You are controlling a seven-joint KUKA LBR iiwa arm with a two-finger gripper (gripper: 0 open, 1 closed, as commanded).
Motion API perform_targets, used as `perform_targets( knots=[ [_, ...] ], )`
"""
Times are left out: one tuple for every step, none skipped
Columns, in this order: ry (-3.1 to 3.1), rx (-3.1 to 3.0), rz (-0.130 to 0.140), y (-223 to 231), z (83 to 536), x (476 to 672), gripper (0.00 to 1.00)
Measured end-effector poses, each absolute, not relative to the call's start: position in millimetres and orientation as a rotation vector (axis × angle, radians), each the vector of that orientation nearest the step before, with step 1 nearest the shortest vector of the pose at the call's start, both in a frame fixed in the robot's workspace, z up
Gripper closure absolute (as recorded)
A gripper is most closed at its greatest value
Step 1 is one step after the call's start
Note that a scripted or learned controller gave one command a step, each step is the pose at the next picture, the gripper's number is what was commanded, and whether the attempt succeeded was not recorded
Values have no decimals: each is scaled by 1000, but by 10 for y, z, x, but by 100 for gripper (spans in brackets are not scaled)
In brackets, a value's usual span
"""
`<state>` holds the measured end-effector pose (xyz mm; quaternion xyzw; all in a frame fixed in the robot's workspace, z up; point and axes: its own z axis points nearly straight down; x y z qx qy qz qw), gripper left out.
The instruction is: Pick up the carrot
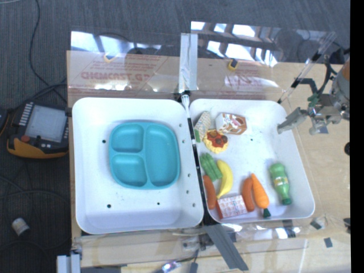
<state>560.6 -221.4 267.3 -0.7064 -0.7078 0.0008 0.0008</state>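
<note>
Lying in the right bin (296,152) near its front edge, the carrot (260,192) points its green tip toward the front wall, just beside an orange sausage (248,193) and near a green bottle (280,182). The tool (318,118) hovers over the bin's far right corner; its state cannot be made out.

Orange carrot (260,191), yellow banana (226,177), green bottle (280,182), teal tray (143,155), white bins (91,209).
</note>
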Motion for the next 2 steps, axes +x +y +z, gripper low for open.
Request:
perform_targets(
  knots=[
    [-2485,-1917,-11,-2175,995,5034,0],
    [-2650,-1696,-11,-2159,906,5583,0]
  ],
)
